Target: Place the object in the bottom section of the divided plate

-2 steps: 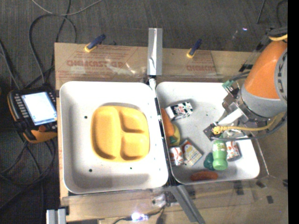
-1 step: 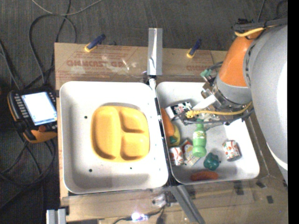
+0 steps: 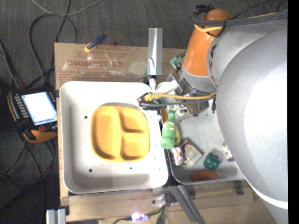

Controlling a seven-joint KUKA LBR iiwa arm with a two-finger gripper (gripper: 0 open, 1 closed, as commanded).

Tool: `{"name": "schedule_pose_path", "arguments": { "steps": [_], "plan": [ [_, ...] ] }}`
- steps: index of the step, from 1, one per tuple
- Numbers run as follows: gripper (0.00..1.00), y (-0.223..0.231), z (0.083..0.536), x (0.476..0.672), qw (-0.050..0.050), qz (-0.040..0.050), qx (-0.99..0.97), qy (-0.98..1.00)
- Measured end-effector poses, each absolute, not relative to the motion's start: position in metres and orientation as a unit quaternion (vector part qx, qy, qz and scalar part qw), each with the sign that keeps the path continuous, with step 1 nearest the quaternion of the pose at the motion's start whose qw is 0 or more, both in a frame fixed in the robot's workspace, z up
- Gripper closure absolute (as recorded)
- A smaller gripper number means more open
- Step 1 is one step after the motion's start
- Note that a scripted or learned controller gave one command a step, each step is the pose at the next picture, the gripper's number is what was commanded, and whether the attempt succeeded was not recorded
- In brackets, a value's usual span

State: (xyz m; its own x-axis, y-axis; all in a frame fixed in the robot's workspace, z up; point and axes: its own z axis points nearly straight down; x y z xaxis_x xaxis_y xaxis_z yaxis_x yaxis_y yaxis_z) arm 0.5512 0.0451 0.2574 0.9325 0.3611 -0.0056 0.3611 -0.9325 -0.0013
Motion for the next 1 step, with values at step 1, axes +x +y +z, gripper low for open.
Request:
{"name": "schedule_pose_path", "arguments": {
  "steps": [1],
  "plan": [
    [1.00,0.1278,0.2788,0.5745,0.000,0.0023,-0.984,-0.178]
  ]
}}
